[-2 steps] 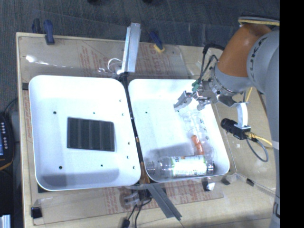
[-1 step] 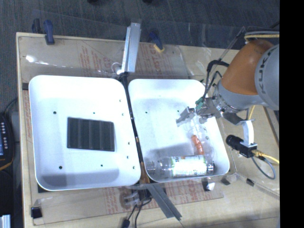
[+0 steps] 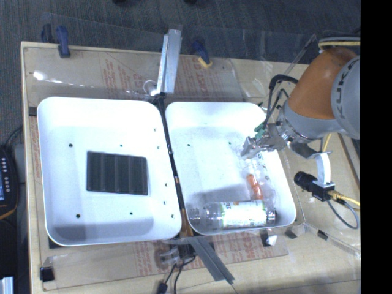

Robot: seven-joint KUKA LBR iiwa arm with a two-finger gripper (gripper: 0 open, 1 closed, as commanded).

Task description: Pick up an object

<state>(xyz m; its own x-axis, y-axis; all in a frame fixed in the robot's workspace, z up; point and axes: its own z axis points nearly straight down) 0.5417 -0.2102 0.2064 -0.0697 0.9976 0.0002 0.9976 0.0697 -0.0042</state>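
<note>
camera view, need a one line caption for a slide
KUKA arm's gripper reaches into right bin above a clear plastic bottle; left bin holds a dark ribbed panel.

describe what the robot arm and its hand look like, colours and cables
The arm is rounded and grey, with a broad orange band above the wrist. Thin black cables loop along its near side toward the hand, a small metallic grey part with a speck of green on it. Its details are too small to make out.
</note>
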